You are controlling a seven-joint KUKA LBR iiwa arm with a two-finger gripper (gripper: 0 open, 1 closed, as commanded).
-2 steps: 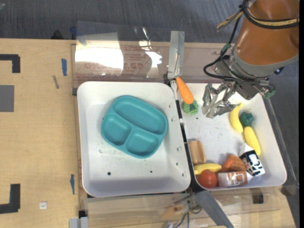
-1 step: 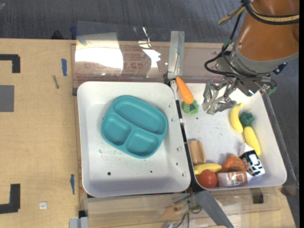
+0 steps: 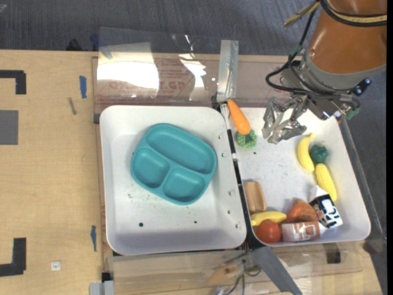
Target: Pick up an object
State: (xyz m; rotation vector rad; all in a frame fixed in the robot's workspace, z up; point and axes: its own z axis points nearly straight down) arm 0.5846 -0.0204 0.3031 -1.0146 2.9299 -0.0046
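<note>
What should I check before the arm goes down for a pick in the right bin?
1. Fingers free of any load: ok. Nothing sits between the fingers of the gripper, which hangs over the upper part of the white right bin.
2. Fingers open enough: cannot tell.
3. Nearest target: ok. The orange toy carrot with green top lies just left of the gripper.
4. Room around the carrot: not ok. It leans against the bin's left wall.
5. Easier option: ok. The yellow toy banana lies apart from the walls, touching a green piece.
6. Teal divided plate out of the way: ok, in the left bin.
</note>
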